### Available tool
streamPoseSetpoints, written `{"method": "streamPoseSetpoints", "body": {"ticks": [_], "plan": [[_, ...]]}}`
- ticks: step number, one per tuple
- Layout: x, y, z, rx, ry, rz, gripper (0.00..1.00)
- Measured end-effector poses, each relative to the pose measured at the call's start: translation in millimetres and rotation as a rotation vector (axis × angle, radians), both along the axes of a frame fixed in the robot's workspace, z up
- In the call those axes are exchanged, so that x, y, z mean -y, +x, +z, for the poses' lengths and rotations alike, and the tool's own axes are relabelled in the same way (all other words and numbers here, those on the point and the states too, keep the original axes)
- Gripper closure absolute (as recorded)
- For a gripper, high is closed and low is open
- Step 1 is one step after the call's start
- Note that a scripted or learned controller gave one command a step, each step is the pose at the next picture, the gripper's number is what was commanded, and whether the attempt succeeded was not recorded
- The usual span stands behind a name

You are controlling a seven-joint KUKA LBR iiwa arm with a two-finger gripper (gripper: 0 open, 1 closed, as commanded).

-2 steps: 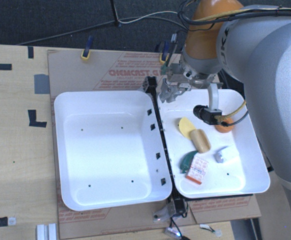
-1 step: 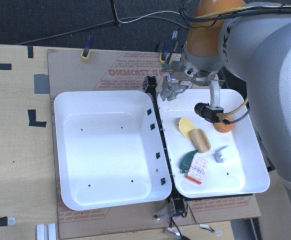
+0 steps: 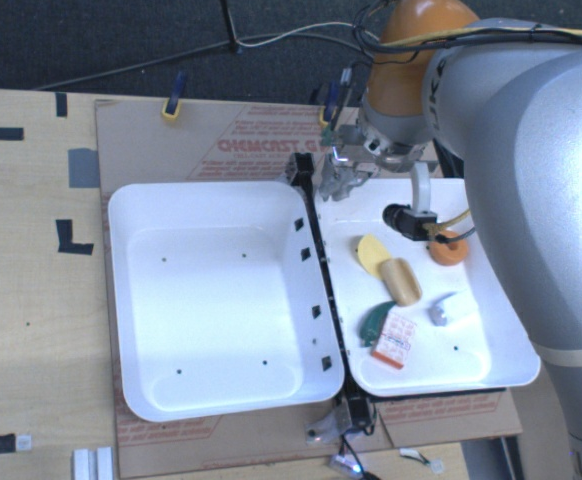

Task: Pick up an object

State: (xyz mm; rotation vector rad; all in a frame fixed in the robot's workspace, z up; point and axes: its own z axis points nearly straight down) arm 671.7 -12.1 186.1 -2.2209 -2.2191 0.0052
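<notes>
- Where the bench (image 3: 31, 298) runs out to the far left, dark tape marks (image 3: 69, 238) lie on its pale surface.
- A cardboard sheet (image 3: 261, 143) with red lettering lies under both bins; a blue and yellow clamp (image 3: 174, 103) sits at its far edge.
- The left bin (image 3: 211, 318) is white and shallow.
- Black clips (image 3: 316, 311) line the seam where the left bin meets the right bin (image 3: 471, 358).
- The gripper (image 3: 336, 180) is at the far left corner of the right bin, just beside the seam. Its opening cannot be determined, and nothing is seen held in it.
- All candidate objects lie in the right bin, apart from the gripper:
- A yellow object (image 3: 373, 253) touches a tan oblong object (image 3: 403, 281).
- A green object (image 3: 375, 320) lies nearer the camera, against a red and white packet (image 3: 396, 340).
- A small grey object (image 3: 439, 314) lies to the right of the packet.
- An orange object (image 3: 449, 252) lies near the right wall.
- The grey arm (image 3: 531, 168) enters from the right, with its orange band (image 3: 421, 23) above the wrist.
</notes>
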Motion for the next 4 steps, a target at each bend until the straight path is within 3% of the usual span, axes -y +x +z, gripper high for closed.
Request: {"method": "streamPoseSetpoints", "body": {"ticks": [4], "plan": [[-1.8,0.1,41.6,0.001,-0.001,0.003,1.0]]}}
